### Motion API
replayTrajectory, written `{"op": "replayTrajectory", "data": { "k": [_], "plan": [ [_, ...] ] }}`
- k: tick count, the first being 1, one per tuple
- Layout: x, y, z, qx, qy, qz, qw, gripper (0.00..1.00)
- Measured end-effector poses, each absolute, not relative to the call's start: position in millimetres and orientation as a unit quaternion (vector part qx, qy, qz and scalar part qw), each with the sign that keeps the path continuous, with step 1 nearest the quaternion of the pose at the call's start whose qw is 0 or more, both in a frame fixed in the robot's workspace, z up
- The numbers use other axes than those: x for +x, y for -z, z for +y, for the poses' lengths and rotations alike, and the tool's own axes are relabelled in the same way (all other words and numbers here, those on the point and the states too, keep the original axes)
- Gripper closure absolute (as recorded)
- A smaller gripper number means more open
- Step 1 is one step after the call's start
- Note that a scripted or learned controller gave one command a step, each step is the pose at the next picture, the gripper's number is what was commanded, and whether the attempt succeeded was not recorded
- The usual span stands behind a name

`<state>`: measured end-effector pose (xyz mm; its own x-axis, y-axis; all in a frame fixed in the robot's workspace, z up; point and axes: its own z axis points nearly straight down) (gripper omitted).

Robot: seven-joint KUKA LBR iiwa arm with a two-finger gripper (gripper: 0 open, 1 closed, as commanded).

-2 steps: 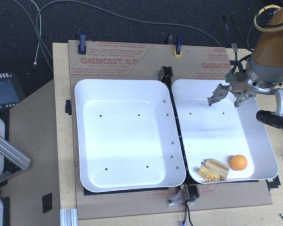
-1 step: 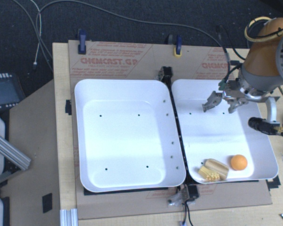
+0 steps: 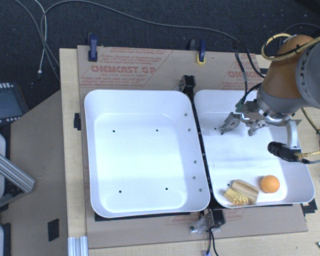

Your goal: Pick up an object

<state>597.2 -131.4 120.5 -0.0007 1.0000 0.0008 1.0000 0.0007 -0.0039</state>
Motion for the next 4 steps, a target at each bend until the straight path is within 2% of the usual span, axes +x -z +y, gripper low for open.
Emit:
{"op": "replayTrajectory", "data": {
  "k": [1,2,4],
  "plan": [
    [596.6,-86.1,-131.0,-0.707,-0.0008,-0.707,0.001,0.00],
    [598.0,-98.9,-131.2,-0.707,0.0007,-0.707,-0.001,1.00],
    [592.3,-212.8,-135.8,-0.707,0.0018,-0.707,-0.003,1.00]
  ]
}}
